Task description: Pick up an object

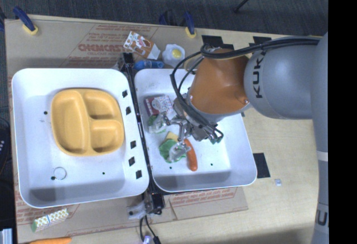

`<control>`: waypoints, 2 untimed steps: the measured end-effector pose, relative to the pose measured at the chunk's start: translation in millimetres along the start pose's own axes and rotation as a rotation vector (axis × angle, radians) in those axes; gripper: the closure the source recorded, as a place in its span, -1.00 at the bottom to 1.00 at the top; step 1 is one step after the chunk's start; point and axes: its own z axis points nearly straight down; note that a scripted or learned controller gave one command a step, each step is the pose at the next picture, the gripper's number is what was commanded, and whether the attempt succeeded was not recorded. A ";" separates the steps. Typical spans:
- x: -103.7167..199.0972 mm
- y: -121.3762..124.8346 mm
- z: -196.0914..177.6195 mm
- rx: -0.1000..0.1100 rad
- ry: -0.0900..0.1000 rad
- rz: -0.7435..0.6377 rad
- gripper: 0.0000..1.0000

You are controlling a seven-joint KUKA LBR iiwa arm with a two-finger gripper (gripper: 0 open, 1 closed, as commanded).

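Gripper (pixel 179 135) is down low in the right bin (pixel 241 154), fingers hidden in the clutter there, so whether it is open or closed, can't tell. Left bin (pixel 22 125) holds a yellow divided tray (pixel 87 121), well apart from the action. Crossing to the right bin: a red-and-white packet (pixel 158 105) just on the far-left side of the gripper, a green item (pixel 167 149) directly at its tip, and an orange carrot-like piece (pixel 191 158) just right of that, nearer the front wall.
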 end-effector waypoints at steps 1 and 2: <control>60.6 9.0 0.0 -0.001 0.003 -0.076 -1.00; 59.2 20.4 0.2 -0.002 0.004 0.127 -1.00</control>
